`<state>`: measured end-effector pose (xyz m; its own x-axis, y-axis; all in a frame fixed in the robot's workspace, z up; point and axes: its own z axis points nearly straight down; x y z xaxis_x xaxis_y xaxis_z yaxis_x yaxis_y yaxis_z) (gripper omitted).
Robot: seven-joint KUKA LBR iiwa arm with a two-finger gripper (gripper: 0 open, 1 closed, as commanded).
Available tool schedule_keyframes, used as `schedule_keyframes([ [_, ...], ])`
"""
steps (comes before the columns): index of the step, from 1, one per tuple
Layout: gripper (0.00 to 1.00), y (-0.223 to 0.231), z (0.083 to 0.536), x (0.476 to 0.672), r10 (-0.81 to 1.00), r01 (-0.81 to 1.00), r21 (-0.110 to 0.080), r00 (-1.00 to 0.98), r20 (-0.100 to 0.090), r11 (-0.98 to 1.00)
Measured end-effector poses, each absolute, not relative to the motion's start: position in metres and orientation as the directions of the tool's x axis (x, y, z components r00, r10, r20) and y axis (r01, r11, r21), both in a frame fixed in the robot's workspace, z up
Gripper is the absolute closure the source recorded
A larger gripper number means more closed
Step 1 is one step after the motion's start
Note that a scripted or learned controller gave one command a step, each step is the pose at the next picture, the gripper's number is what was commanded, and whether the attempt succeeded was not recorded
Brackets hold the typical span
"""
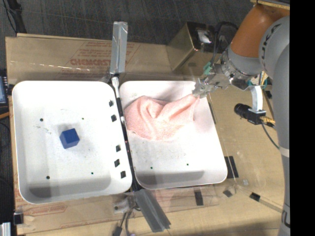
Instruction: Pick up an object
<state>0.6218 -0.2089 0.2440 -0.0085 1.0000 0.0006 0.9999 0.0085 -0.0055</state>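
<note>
A corner of the crumpled pink cloth point(158, 116) is being pinched and lifted between the closed fingers of the two-finger gripper point(201, 91) over the right white bin point(211, 167). A small blue cube point(69, 137) is being left in the left white bin point(29, 132)

Dark carpet floor point(147, 9) beyond cardboard-covered bench point(59, 58).

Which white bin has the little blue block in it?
The left bin. The blue block sits alone on its floor, while the right bin holds a pink cloth.
</note>
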Motion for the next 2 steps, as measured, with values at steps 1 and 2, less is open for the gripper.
schedule_keyframes([
  [1,0.00,-0.164,0.095,0.645,0.998,0.998,0.004,-0.058,-0.002,0.058],
  [2,0.00,-0.183,0.165,0.658,0.992,0.992,-0.001,-0.126,0.000,0.126],
])
